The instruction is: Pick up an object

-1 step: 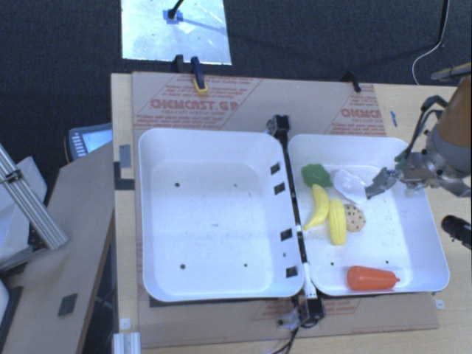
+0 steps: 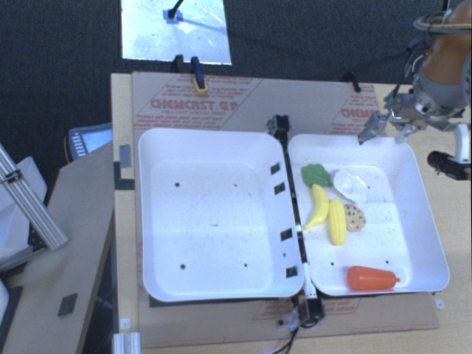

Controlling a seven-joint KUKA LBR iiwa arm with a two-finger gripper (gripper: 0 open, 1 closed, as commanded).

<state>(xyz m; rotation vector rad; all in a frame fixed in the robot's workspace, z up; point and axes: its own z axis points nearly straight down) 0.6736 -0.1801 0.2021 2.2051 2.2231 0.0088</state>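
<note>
The bench (image 2: 221, 98) carries a brown sheet with red lettering, and two shallow white bins sit side by side on it. The left bin (image 2: 155, 153) lies next to the right bin (image 2: 420, 220), their inner walls touching along a dark strip of clips.

The arm (image 2: 446, 57) comes in at the upper right, its orange band above the wrist, and the gripper (image 2: 389, 126) hangs over the far edge of the right bin, above its rim and well apart from the things inside. Its two fingers stand spread apart with nothing between them.

All the objects lie in the right bin. A carrot (image 2: 372, 277) rests near the front wall, on its side. In the middle, a corn cob (image 2: 336, 221) lies lengthwise just beside a banana (image 2: 319, 206), the two touching. A clear plastic wrapper (image 2: 351, 184) sits toward the back, beside a green leaf (image 2: 316, 174) that touches the top of the banana. A small round cookie (image 2: 355, 217) lies against the right side of the corn cob.
</note>
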